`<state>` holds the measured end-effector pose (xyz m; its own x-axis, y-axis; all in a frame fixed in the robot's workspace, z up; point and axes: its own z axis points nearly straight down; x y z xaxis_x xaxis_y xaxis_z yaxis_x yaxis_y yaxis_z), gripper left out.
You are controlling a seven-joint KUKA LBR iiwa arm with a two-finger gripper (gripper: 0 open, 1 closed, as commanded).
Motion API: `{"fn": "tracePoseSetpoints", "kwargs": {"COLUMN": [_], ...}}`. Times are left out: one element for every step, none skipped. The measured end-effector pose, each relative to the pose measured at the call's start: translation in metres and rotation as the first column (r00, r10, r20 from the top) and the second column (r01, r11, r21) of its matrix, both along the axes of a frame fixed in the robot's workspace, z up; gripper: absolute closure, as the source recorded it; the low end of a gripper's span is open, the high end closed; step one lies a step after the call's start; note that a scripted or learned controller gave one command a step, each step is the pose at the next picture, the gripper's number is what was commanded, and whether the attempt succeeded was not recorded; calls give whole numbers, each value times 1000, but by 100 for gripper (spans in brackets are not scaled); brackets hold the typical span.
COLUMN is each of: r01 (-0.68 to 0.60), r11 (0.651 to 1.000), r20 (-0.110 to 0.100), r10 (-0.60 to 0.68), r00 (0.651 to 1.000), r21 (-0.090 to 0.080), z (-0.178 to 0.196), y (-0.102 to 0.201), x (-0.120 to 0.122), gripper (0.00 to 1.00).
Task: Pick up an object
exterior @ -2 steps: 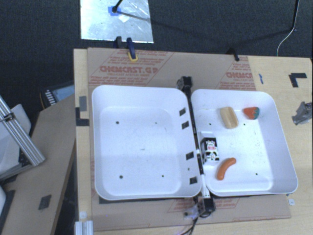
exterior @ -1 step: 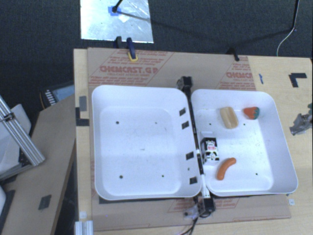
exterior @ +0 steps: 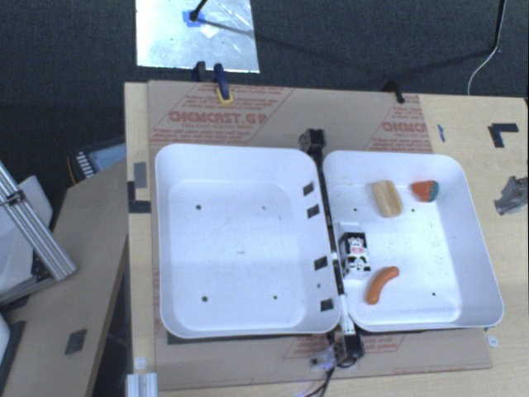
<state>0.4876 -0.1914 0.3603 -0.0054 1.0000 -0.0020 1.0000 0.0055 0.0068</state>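
The grey metal jaws (exterior: 512, 195) sit at the right edge, their state impossible to tell. In the smooth right bin (exterior: 475, 246) lie a tan bread roll (exterior: 386, 198), a curved orange sausage (exterior: 381, 284), a red-and-green strawberry (exterior: 425, 190) and a small black-and-white cow (exterior: 356, 253).

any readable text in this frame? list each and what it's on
"CHEMCAST GP": red print on the brown sheet under the bins, upper left.
"CHEMCAST": same red print, slanted, upper right of the sheet; the rest is too blurred to read.
Black-and-white object in the right bin: its markings are too small to read.
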Motion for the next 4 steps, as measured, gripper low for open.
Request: {"fn": "tracePoseSetpoints", "kwargs": {"r01": [2, -8, 11, 7], "r11": [1000, 1000, 1000, 1000], "r20": [0, -6, -2, -9], "r10": [-2, 8, -11, -7], "r00": [1000, 1000, 1000, 1000], "r21": [-1, 4, -2, 1], "z": [31, 2, 9, -47], "y": [-9, 90, 9, -17], "x": [0, 2, -1, -2], "gripper": [100, 100, 100, 100]}}
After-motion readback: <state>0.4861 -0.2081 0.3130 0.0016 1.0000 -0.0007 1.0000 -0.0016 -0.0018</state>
